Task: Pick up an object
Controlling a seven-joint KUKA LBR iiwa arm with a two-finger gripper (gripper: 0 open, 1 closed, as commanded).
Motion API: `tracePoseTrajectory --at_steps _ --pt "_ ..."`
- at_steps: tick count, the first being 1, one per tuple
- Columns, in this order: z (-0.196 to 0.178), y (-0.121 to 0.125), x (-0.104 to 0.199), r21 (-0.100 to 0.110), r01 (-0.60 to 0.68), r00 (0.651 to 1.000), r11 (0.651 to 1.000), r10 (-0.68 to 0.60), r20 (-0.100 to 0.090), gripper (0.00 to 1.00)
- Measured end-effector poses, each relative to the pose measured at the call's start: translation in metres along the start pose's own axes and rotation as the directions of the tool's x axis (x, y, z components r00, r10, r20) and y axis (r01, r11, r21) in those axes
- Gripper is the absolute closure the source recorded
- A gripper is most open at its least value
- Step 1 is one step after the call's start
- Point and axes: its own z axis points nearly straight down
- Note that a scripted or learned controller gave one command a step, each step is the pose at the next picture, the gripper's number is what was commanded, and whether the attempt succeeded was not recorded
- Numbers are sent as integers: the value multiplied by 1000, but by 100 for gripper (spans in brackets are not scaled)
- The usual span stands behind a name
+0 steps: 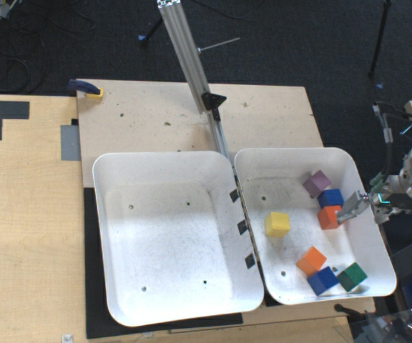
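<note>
Two white bins sit side by side on the table (263,113). The left bin (167,234) has only dark specks on its floor. The right bin (292,166) holds all the blocks.

The end effector (350,207) reaches in over the right bin's right rim, its grey fingers angled down and to the left. Their tips sit right against the red block (327,219), which lies near the right wall. Whether the fingers are spread or pinched together cannot be told (they are too small and blurred here), and the red block cannot be seen to sit between them.

Just above the red block is a blue block (330,198), touching it or nearly so, and above that a purple block (317,183), tilted and close to the blue one. A yellow block (277,224) stands apart, near the middle of the bin floor.

Toward the bin's front corner, an orange block (310,260) lies just above a second blue block (323,280), with a green block (352,276) beside that one, close to the rim.

A grey metal bar (187,48) slants up from the table behind the bins, topped by a checkered marker. A small blue and yellow clamp (86,88) sits at the table's back left corner.
</note>
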Motion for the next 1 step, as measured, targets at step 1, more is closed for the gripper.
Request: tracePoseTrajectory --at_steps 1 --pt "-2 0 -1 -5 -3 1000 1000 3 1 0"
